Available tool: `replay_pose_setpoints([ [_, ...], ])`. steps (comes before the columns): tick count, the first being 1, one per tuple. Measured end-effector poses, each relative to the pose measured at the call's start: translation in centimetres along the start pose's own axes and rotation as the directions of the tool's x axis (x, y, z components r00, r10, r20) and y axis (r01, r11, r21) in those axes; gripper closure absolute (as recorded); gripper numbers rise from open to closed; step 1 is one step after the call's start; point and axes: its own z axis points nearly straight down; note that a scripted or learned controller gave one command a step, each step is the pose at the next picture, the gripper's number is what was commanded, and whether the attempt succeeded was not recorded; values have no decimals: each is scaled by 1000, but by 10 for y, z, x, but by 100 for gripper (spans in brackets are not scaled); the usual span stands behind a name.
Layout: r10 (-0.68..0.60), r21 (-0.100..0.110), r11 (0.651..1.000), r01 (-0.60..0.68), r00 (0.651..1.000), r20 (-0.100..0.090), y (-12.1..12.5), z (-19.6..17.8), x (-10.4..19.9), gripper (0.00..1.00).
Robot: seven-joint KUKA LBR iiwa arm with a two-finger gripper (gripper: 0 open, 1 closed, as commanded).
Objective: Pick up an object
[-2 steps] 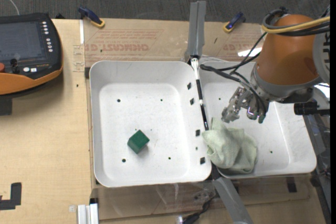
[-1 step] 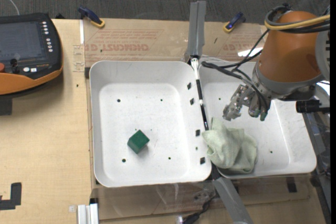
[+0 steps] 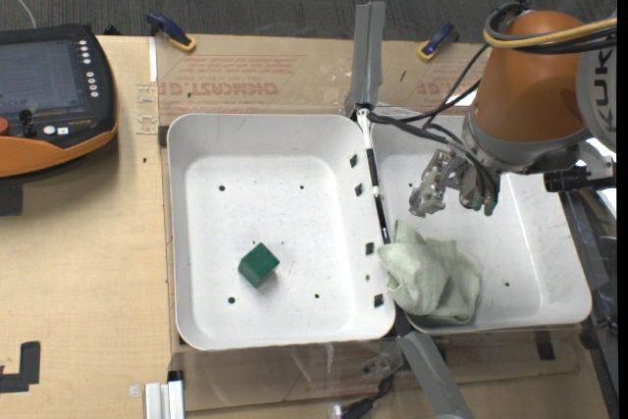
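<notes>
Hovered as gripper (image 3: 453,196) over right bin (image 3: 549,255), jaws apart, empty. Best lowered squarely onto cloth (image 3: 432,282), clear of the rim, then closed.

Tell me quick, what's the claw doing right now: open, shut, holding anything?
Claw: above the right bin, over the pale green cloth; nothing seen between its fingers; open or shut cannot be told.

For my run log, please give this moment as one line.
end effector: above right bin | cloth: right bin, untouched | green cube: left bin
</notes>
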Motion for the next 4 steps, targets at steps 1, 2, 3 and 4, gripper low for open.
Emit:
replay_pose_setpoints([
  [1, -588, -1, 809, 588, 809, 2, 14, -1, 4, 100],
  [2, -813, 0, 582, 813, 582, 3, 72, -107, 34, 100],
  [3, -914, 1, 406, 914, 406, 3, -8, -233, 2, 100],
  [4, -918, -2, 396, 918, 396, 1, 44, -30, 32, 100],
])
